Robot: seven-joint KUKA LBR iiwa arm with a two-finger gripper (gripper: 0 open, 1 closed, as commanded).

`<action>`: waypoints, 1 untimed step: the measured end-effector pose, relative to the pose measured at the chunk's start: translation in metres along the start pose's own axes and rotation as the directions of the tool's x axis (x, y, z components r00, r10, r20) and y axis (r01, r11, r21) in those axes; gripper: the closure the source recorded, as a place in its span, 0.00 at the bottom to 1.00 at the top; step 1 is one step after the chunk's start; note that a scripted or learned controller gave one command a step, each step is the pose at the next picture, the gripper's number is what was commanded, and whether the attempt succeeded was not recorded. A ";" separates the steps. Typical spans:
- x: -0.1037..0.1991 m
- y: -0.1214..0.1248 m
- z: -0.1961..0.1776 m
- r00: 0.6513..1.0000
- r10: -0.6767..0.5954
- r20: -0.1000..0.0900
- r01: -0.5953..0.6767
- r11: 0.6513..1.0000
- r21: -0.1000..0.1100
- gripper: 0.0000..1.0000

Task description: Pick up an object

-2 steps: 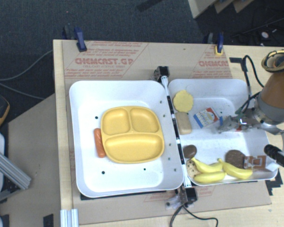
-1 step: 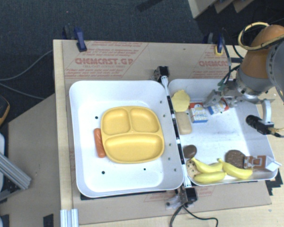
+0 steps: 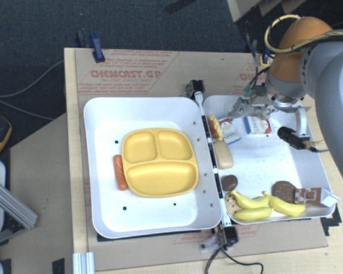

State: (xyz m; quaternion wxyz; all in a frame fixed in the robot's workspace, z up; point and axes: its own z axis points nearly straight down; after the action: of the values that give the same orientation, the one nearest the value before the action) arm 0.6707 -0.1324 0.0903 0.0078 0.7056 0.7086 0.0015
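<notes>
My gripper hangs over the far end of the right bin, its fingers spread open with nothing between them. Just below it lies a small blue and white carton. A second blue and white carton and a red and yellow packet lie by the bin's left wall. Further toward the front are a tan bread roll, a round brown cookie, yellow bananas, a larger brown cookie and a brown and white box.
The left bin holds a yellow divided plate and an orange sausage beside it. A black part with a cable hangs at the right bin's right side. The grey arm fills the upper right.
</notes>
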 end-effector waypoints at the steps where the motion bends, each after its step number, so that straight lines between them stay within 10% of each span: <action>1: -0.079 -0.076 0.004 1.000 -0.001 -0.011 0.001 1.000 0.008 0.00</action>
State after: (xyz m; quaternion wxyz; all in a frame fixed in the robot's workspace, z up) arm 0.5954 -0.2119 0.0862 0.0011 0.7053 0.7089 0.0023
